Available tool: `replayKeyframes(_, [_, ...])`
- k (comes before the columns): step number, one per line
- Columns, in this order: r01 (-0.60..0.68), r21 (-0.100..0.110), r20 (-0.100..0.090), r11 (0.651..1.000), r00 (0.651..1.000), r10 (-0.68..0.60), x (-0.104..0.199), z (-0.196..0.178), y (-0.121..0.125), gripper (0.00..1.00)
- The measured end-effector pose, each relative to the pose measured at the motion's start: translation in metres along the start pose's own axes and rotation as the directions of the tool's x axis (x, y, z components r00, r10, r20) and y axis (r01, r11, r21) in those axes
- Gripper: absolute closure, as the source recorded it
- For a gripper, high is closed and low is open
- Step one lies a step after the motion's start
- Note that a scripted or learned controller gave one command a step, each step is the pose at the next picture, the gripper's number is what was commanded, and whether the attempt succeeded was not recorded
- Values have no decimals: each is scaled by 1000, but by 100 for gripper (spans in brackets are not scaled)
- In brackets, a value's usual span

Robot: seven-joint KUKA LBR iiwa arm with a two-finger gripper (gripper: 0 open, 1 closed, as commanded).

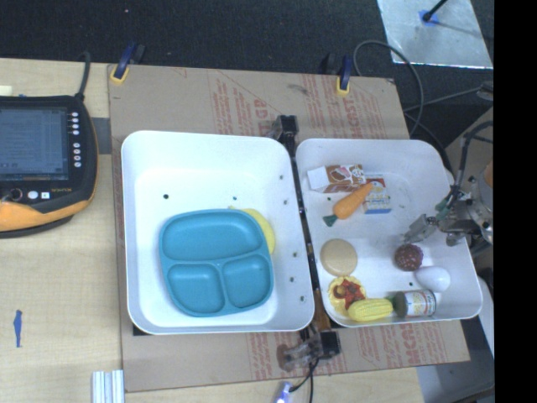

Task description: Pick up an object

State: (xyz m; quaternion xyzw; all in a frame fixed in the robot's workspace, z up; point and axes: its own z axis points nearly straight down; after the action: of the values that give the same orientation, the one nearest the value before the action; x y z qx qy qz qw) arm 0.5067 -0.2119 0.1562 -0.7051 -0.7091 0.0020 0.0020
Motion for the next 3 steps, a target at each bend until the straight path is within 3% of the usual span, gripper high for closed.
replayKeyframes(1, [1, 0, 0, 1000, 1000, -1, 22, 58, 16, 0])
replayKeyframes(2, [-1, -2, -1, 1000, 1000, 1, 50, 64, 101, 0])
replayKeyframes(3, [4, 29, -8, 1000, 1000, -3, 36, 65, 144, 0])
